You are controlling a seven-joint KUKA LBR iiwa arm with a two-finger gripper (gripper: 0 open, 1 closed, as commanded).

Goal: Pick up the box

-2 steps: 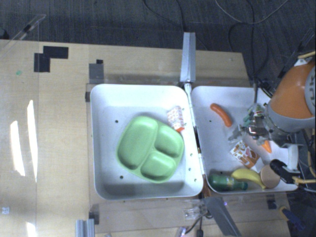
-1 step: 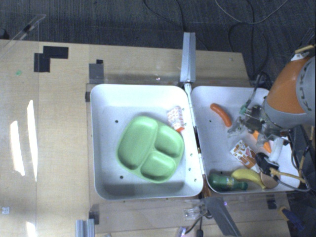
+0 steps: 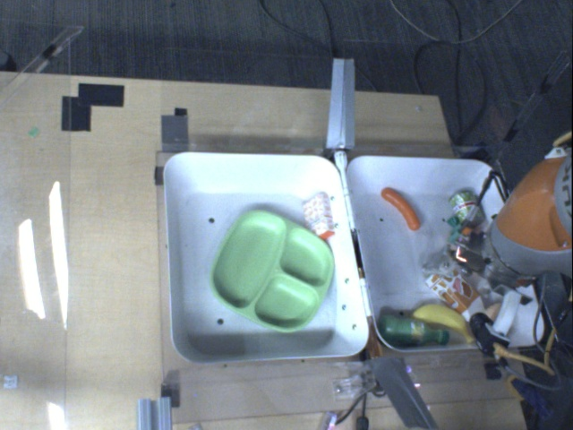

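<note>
Bench: two white bins.
Left bin: green divided plate, small packet.
Right bin: sausage, can, banana, green bottle, box.
Gripper: over box; finger state unclear.

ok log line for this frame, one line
arm: over right bin | box: in bin, near arm | grasp: not visible | green plate: left bin

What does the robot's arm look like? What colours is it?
The arm is round and chunky, with a big orange band on top and grey underneath. Black cables hang near it, next to a small white part. Its gripper is dark and small, with a tiny reddish light glowing on it.
</note>
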